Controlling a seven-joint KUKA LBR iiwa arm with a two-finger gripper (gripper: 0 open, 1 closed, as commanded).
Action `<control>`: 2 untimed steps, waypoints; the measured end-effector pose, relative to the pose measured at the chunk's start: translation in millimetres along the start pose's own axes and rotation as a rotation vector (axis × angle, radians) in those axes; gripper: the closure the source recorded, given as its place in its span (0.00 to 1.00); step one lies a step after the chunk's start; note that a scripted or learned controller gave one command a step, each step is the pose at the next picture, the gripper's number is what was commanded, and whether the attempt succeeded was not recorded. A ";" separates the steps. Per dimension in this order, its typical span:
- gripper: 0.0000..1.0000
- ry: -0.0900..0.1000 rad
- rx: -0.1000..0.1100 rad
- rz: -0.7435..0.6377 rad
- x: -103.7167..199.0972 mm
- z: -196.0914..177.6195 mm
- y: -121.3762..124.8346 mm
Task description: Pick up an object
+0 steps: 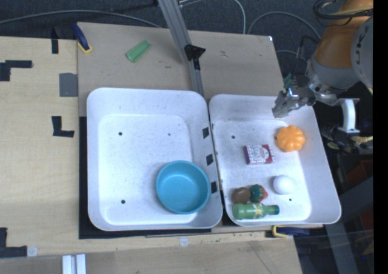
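The right bin (230, 109) holds an orange pumpkin-shaped toy (290, 138), a small red and white box (258, 154), a white egg-like ball (282, 184), a brown and green lump (249, 194) and a green bottle (255, 210) lying on its side. My gripper (284, 106) hangs over the bin's back right part, just above and behind the orange toy, with nothing seen between its fingers. The left bin (109, 109) holds a blue bowl (182, 186) near its front right corner.
A slanted metal pole (176, 18) rises behind the bins. A green block (138, 51) lies on the bench at the back left. Cables run along the back right. The grey and orange arm (342, 48) fills the right side.
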State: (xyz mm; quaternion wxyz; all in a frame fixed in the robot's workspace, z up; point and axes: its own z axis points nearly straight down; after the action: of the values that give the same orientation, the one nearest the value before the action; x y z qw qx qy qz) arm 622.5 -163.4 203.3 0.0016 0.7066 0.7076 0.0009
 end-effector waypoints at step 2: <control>1.00 0.002 0.006 -0.004 49.8 -38.7 -8.7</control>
State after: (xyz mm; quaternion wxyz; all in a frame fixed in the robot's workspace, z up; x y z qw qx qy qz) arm 613.7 -113.7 241.9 -0.0013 0.7053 0.7089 -0.0006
